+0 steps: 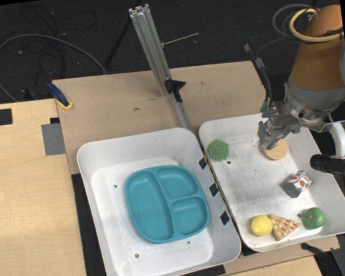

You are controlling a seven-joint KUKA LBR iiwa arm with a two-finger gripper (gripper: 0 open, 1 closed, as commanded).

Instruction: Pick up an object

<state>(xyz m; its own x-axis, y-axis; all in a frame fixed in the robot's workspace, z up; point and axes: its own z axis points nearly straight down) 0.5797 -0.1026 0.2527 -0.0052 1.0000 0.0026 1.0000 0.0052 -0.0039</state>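
My gripper [273, 140] reaches down into the far part of the right bin [256, 186], right over a tan round disc [278, 151] whose front edge peeks out below it. A green bumpy ball [218, 150] lies near the bin's far left corner. Further forward sit a red, white and grey object [298, 183], a yellow lemon [261, 225], a pizza slice [285, 226] and a green apple [313, 217]. Nothing is visibly held.
The left bin [110, 238] holds a teal divided plate [166, 202]. A metal post [156, 60] rises behind the bins. Black clips [213, 189] line the seam between the two bins. The arm's grey and orange body fills the upper right.
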